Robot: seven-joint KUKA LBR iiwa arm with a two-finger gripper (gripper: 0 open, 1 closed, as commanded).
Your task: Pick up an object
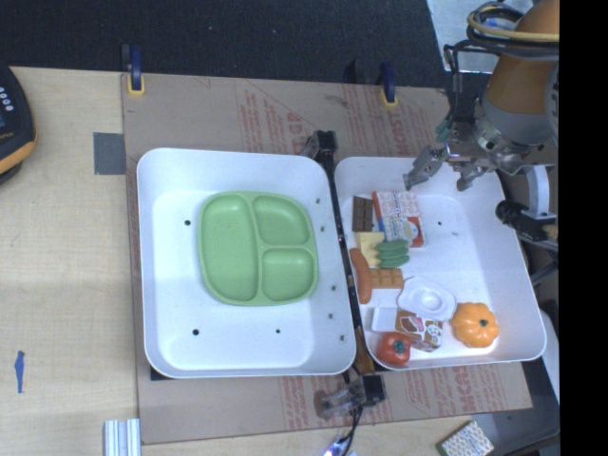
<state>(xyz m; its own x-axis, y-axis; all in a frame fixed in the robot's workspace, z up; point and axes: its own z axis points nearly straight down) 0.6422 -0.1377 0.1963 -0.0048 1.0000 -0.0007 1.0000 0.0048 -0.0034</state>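
My gripper [442,171] hangs over the far edge of the right bin [494,274], near its back rim, and my two fingers [419,172] are spread apart with nothing between them. My wrist and the orange band above it run off the right side of the view, so most of my arm is cut off.

The things I could pick lie nearer the camera in the same bin, well apart from my fingertips. Closest is a small red-and-white carton [397,216] with a dark brown bar [362,213] just to its left; the print on the carton is too small to read. Below them a green leafy piece [390,251] touches a yellow bit [369,246] I cannot identify, and a sausage [359,274] lies beside a waffle-like orange slab [385,278]. Nearer still sit a fried egg [427,300], a printed packet [420,329] partly under it, a tomato [394,350] and a small orange pumpkin [475,324].

The left bin [171,283] holds a green divided plate [257,248]. A black and yellow device [13,117] is cut off at the left edge.
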